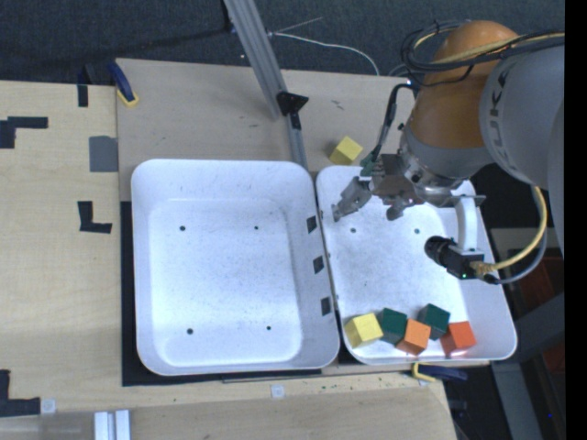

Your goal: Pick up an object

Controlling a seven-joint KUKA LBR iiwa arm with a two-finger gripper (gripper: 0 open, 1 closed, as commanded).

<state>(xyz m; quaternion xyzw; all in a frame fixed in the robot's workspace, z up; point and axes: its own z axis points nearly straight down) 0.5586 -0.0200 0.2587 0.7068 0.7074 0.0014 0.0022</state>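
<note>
Two bins stood side by side on the table [55,246]: the left bin [147,246] and the right bin [500,328]. Five blocks [408,330] lay clustered in the right bin's near end. One block [348,149] lay on the table behind the right bin. The tool [367,200] hung over the right bin's far end.
</note>
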